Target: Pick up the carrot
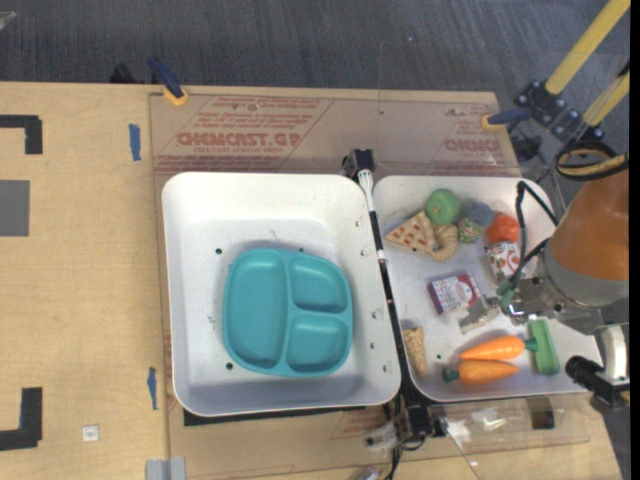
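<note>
Where bin point(420, 383) curves, tapered glossy carrot point(488, 372)

Glossy plastic carrot point(492, 349); smooth matt teal plastic plate point(288, 310); white plastic bins point(190, 268); cardboard sheet point(320, 128).

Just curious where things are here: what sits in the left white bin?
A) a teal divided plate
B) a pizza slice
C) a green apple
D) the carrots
A: the teal divided plate lies alone in the left bin, while the carrots lie with the other toy food in the right bin.
</note>
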Robot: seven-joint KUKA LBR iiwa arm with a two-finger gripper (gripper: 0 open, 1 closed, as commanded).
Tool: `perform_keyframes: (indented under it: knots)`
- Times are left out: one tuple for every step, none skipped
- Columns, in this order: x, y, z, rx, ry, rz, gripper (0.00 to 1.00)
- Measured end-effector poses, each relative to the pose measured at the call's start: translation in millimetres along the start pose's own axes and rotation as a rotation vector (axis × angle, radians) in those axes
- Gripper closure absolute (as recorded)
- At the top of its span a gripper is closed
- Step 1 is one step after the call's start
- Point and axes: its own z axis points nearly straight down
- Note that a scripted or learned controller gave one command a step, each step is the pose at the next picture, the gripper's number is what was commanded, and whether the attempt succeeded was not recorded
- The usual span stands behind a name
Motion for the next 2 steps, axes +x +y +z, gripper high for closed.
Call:
perform_keyframes:
  knots:
    - [2.3,0.1,32.6,-0.014,-0.004,-0.352,0.0]
    - [17.9,2.1,32.8,-0.017,-0.006,-0.082,0.0]
